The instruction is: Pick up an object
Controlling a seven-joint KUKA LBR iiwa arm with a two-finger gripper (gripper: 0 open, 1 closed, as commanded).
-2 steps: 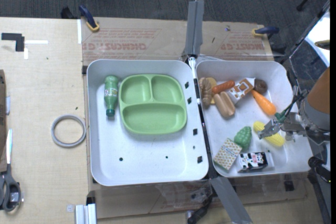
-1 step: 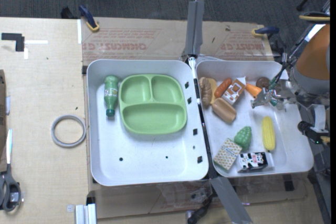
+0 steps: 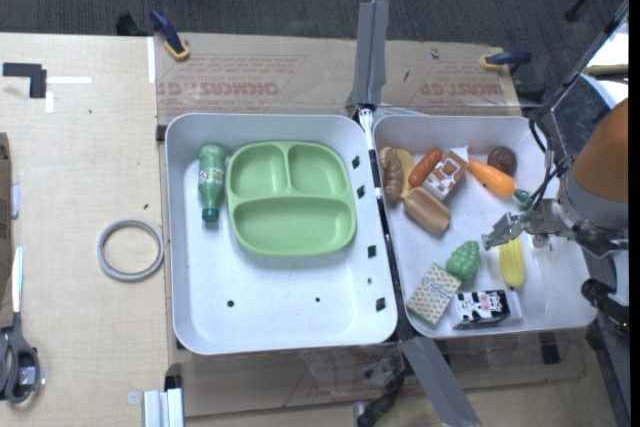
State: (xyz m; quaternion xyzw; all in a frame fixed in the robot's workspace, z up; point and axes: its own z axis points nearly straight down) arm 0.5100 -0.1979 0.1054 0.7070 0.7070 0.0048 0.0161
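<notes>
Corn cob: right bin, near its right wall, long axis running near-to-far, just under the jaws.
Jaws: over the cob's far end; gap state cannot tell.
Arm: enters from right, orange band above wrist, wrist low over bin.
Carrot: lies diagonal, farther back.

green divided plate, green bottle, orange carrot, yellow corn, white bins

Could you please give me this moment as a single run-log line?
task: pick up an object | gripper: low in right bin, beside yellow corn | held: nothing seen | left bin: green tray, green bottle
</notes>
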